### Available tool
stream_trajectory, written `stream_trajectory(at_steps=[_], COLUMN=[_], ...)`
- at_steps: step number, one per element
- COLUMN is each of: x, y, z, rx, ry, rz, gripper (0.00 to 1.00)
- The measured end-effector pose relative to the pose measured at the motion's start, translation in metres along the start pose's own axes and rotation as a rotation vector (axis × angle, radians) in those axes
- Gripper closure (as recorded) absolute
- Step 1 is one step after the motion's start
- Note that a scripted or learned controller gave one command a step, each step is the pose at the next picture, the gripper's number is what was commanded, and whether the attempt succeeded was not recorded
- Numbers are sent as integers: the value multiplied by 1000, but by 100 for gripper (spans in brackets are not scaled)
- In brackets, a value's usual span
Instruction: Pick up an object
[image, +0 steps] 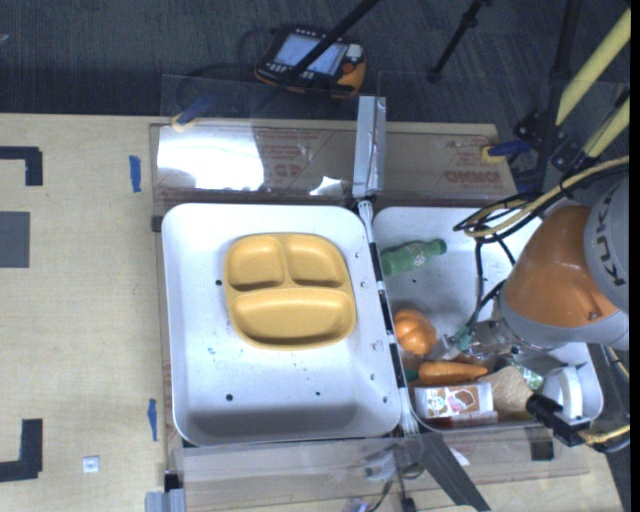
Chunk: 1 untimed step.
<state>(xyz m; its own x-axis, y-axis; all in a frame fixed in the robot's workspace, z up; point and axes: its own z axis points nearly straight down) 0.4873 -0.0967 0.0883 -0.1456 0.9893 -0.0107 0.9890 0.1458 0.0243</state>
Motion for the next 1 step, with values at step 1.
stream_trajectory(at_steps=[1], x=[0], y=[0], z=[0], rx=[0], ry=[0], rz=[0], gripper=[0])
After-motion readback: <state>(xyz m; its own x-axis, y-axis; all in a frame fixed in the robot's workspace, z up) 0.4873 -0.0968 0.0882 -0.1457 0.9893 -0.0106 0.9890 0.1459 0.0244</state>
